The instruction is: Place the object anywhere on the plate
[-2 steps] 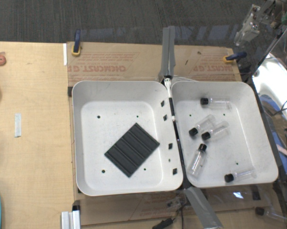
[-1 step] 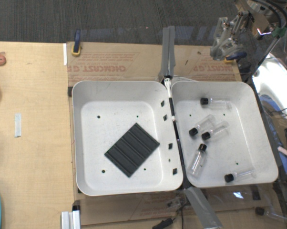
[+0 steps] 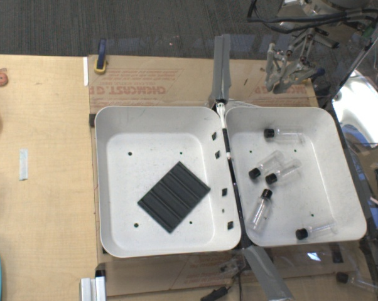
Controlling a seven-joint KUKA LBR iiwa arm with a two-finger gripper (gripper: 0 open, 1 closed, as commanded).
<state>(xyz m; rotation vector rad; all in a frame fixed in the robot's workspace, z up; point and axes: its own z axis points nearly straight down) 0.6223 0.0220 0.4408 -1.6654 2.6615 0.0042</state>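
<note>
Vials, five of them, clear with black caps, all lie on their sides in the right bin [image 3: 340, 168]. We see one vial [image 3: 286, 133] near the far wall with its cap pointing left. Two more sit close together in the middle, the upper one [image 3: 275, 163] just beside the lower one [image 3: 287, 170], both angled with their caps down and to the left. A fourth vial [image 3: 260, 211] lies below them, nearly lengthwise, cap at its far end. The fifth vial [image 3: 316, 230] rests by the near wall, cap to the left.

The plate [image 3: 174, 196], a dark ribbed rectangle, lies flat in the left bin [image 3: 113, 168], turned at a diagonal, near the middle of the floor and clear of every wall. We see nothing on it.

The gripper [image 3: 288, 69] hangs beyond the far rim of the right bin, over the cardboard sheet [image 3: 145, 83], well apart from the vials. Against the cables [image 3: 302, 21] and the clutter behind it, we cannot tell whether it is spread or pressed together, and we see nothing in it.

A blue clamp [image 3: 101, 54] stands at the cardboard's far left corner.
</note>
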